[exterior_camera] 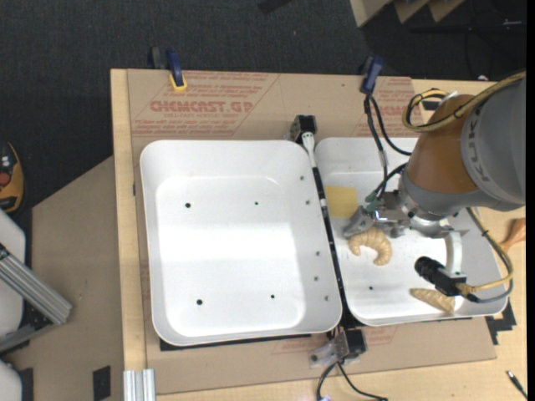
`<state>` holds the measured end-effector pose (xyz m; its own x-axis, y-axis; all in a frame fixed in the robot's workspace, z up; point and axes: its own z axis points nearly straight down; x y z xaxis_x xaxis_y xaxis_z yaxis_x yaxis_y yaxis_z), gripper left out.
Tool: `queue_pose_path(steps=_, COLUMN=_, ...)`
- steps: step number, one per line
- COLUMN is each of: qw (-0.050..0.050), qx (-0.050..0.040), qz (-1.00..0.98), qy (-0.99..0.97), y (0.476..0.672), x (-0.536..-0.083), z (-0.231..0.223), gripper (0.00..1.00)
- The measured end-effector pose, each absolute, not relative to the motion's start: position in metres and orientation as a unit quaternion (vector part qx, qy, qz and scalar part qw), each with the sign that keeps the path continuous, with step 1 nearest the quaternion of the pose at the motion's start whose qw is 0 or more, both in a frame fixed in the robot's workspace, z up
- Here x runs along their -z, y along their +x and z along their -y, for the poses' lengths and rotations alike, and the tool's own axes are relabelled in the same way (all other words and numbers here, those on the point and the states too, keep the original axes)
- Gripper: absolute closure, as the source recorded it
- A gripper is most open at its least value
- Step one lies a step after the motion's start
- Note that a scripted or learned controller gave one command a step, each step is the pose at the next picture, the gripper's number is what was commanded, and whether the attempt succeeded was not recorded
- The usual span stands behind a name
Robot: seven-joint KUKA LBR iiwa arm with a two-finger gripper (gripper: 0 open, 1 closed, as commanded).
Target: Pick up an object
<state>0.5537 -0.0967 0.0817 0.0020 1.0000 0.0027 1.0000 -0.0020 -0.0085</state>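
A tan croissant-shaped object (373, 246) lies in the middle of the right bin (393, 312). My gripper (369, 220) hangs directly over its upper edge, very close to it or touching; I cannot see contact. A pale yellow block (341, 200) rests near the right bin's left wall, just up and left of the gripper. A tan ridged piece (434, 298) lies by the bin's front edge, partly under the arm's hardware. Nothing is visibly held.
The left bin (167, 224) sits beside the right one, with a black divider strip (324, 224) between them. The grey and orange arm (468, 157) covers the right bin's far right part. Clamps and cables line the bench's back edge.
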Motion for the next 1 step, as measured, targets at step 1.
queue_pose_path(steps=1, qw=-0.001, qx=0.0002, qz=0.707, qy=-0.708, y=0.5568, x=-0.0952, z=0.0972, gripper=1.0)
